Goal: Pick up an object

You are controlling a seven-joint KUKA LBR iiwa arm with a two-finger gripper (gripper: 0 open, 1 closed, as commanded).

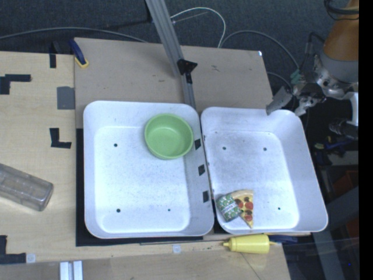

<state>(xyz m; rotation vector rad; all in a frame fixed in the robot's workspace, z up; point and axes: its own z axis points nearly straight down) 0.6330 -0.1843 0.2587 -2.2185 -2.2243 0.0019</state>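
Camera view puts the gripper (285, 102), finger state not discernible to me, at upper right; I would centre it above the pizza slice (238, 206) before descending.

Green bowl (169, 136) crowds left bin's (99, 156) far edge; pizza toy (237, 206) fills right bin's (291, 156) near corner.

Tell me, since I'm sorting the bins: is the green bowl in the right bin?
No, the green bowl sits in the left bin, near its far edge.

grey arm (341, 69) with orange band above wrist.
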